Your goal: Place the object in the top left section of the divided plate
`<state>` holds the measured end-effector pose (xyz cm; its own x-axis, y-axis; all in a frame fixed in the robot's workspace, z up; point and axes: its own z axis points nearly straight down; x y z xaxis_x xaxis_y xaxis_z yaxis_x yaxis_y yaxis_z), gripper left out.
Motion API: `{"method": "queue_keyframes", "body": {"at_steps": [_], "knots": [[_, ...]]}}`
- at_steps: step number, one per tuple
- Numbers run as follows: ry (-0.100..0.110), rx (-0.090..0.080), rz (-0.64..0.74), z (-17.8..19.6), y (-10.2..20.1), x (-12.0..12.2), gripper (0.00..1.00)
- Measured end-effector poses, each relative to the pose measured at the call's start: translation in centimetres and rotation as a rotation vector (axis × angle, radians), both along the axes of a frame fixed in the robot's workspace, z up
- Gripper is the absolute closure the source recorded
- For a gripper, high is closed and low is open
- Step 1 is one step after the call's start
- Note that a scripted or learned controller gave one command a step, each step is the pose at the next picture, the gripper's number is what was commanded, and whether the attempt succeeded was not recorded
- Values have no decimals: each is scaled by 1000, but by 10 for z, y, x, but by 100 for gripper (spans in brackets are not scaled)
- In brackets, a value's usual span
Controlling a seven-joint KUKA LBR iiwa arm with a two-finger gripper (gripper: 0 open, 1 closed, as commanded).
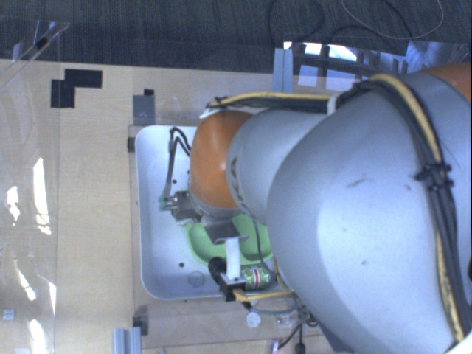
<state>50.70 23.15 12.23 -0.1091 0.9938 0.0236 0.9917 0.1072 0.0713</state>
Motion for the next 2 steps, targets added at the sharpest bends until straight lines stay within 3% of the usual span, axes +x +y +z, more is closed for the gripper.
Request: {"method": "queue_keyframes", "body": {"at_steps": [1,2], "knots": [[59,-5,-347,-31,1,-16,100],[71,3,-777,299,-8,5,100]]}}
